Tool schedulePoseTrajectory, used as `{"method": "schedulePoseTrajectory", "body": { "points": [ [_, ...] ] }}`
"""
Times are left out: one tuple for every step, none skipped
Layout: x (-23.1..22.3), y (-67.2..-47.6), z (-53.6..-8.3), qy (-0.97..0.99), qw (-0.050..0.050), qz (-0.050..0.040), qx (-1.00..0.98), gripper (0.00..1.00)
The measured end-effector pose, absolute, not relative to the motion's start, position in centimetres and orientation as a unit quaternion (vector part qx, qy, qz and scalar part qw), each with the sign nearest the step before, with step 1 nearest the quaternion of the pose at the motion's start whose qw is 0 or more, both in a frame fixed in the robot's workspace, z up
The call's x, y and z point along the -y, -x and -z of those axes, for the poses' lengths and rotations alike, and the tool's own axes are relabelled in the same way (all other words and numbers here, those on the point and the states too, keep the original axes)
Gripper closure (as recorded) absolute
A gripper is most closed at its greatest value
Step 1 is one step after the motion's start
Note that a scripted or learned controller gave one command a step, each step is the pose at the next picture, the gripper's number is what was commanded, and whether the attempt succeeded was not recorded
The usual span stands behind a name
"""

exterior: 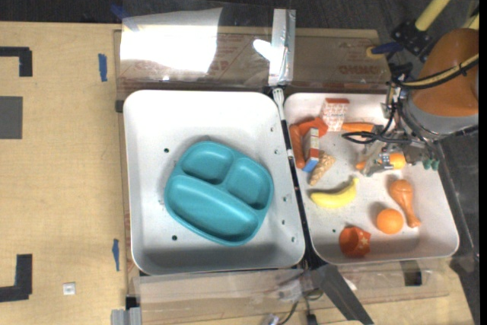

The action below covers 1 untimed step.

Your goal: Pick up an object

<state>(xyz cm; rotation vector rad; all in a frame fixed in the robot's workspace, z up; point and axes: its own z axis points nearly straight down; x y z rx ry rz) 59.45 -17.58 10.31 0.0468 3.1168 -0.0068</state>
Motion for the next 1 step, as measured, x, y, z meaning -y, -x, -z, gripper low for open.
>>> {"method": "schedulePoseTrajectory", "body": {
  "points": [
    [17.54, -59.42, -10.22, -0.015, 0.011, 0.0019, -1.000, 0.00]
  ]
}}
